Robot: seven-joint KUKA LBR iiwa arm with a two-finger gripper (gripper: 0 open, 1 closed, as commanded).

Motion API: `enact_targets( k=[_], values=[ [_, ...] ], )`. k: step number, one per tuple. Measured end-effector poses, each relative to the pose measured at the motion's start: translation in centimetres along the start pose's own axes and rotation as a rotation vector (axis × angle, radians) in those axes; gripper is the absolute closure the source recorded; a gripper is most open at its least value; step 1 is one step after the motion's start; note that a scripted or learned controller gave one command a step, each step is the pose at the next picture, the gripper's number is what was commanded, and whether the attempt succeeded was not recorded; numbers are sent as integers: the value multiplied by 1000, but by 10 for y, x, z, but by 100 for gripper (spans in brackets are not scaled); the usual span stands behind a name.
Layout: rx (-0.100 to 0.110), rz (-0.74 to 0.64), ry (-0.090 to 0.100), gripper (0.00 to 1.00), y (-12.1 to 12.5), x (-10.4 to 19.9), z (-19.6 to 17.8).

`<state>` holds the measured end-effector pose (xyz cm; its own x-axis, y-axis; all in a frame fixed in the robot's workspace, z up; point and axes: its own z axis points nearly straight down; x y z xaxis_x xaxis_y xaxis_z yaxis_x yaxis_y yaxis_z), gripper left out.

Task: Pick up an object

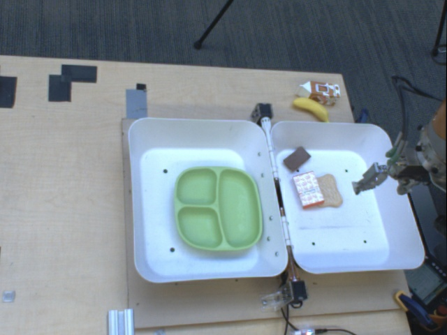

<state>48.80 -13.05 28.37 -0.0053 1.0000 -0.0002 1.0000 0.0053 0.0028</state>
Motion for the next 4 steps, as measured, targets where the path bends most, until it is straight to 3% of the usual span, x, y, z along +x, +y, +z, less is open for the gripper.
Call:
enact_targets(
  k=[1,2,3,4],
  values=[
    [-5,3,-1,0,22,12,197],
    [-10,2,-1,100,24,12,186],
    [-10,2,-1,0,24,12,186],
    [-12,1,0,100,25,13,175]
  ],
)
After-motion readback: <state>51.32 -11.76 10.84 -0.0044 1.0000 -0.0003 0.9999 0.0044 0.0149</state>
